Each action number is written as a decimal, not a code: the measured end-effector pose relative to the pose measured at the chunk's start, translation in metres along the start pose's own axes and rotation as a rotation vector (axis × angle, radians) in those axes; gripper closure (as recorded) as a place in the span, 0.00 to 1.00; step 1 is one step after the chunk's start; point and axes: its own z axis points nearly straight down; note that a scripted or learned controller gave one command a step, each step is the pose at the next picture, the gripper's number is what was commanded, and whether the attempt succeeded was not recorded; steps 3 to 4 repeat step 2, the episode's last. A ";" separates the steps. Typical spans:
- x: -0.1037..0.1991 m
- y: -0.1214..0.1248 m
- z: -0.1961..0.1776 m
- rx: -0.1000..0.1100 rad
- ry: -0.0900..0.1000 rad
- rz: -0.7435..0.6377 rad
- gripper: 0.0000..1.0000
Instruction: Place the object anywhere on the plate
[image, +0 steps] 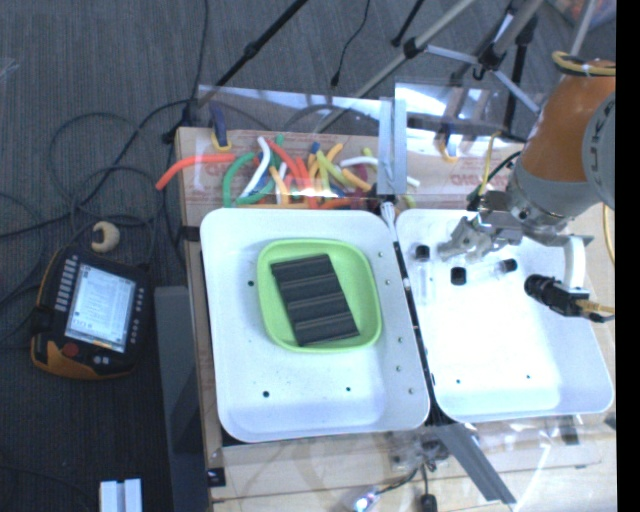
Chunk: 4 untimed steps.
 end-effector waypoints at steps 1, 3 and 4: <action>0.050 -0.038 0.042 -0.009 -0.001 -0.022 1.00; 0.051 -0.040 0.045 -0.001 0.001 -0.023 0.00; 0.051 -0.040 0.045 -0.001 0.001 -0.023 0.00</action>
